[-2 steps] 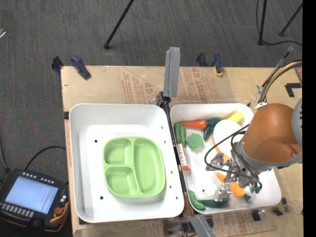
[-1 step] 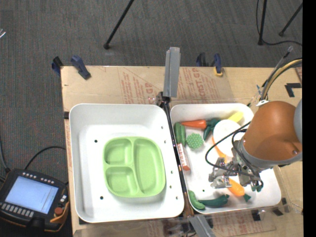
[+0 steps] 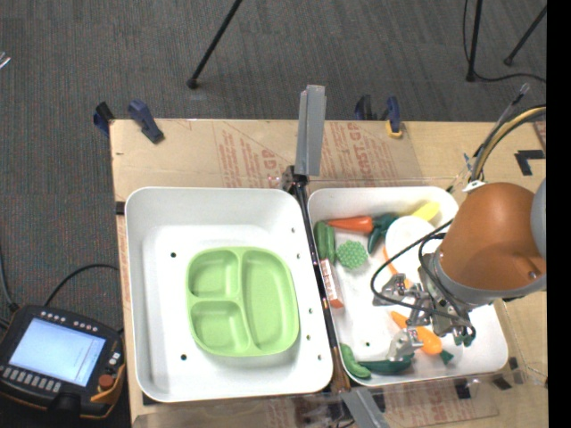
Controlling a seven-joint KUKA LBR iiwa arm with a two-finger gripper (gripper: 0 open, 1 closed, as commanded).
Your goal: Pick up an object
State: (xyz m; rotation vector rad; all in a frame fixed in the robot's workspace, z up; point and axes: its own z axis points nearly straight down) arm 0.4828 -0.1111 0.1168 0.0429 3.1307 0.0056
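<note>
A: Where is the arm [image 3: 500,239] sitting?

B: It is reaching in from the right, its orange band facing the camera, wrist bending downward.

A: And the gripper [image 3: 419,333]?

B: It is pointing down and leftward, hanging low.

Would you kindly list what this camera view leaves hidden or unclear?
- Gripper: cables and metal parts crowd it, so what its tip touches is unclear.
- Small orange carrot-shaped toy: partly covered by the gripper.
- Round white plate: the orange wrist band hides its right side.
- Right white bin: the arm covers its right part.
- Black handheld controller with screen: cut off by the lower left edge.
</note>
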